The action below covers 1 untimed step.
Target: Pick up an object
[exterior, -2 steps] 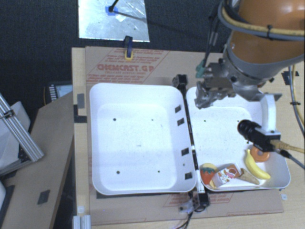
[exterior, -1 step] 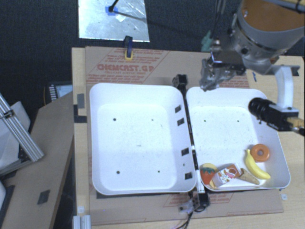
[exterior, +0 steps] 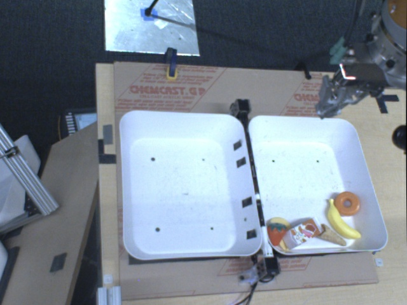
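The left bin (exterior: 181, 183) is sitting at centre-left. In the right bin (exterior: 305, 170), a tomato (exterior: 277, 231), carton (exterior: 301, 233), banana (exterior: 341, 220) and doughnut (exterior: 347, 203) are lying at lower right. The gripper (exterior: 329, 104) is hovering at upper right; its state is unclear.

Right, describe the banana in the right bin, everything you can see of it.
The banana is small, bright yellow and smooth, likely a plastic toy. It lies flat and curved in the near right corner of the right bin, running from upper left to lower right. Its upper end sits beside an orange ring, apparently touching it; a tan cone-like piece lies against its lower side. The gripper is far off.
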Each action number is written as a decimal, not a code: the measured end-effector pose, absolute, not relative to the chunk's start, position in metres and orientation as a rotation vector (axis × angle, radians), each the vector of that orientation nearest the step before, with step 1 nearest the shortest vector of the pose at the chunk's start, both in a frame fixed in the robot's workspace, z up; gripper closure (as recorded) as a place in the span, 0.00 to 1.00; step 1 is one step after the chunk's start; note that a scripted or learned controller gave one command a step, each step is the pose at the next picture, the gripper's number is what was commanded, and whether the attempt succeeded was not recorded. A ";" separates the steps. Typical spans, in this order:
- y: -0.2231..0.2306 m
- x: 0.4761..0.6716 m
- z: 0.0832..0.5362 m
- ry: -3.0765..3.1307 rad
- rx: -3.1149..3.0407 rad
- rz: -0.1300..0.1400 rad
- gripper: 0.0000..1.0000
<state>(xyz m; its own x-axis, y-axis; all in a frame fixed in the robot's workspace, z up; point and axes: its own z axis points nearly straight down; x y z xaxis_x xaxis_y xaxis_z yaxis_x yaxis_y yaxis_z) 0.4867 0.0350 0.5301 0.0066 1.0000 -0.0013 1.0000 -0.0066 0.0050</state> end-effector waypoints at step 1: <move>0.061 0.487 0.535 2.227 2.215 0.004 1.00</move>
<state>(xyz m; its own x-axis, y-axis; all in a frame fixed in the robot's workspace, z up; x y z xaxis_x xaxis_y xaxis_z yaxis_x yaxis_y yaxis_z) 0.4865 0.0612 0.5351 -0.0053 1.0000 0.0012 1.0000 0.0053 0.0027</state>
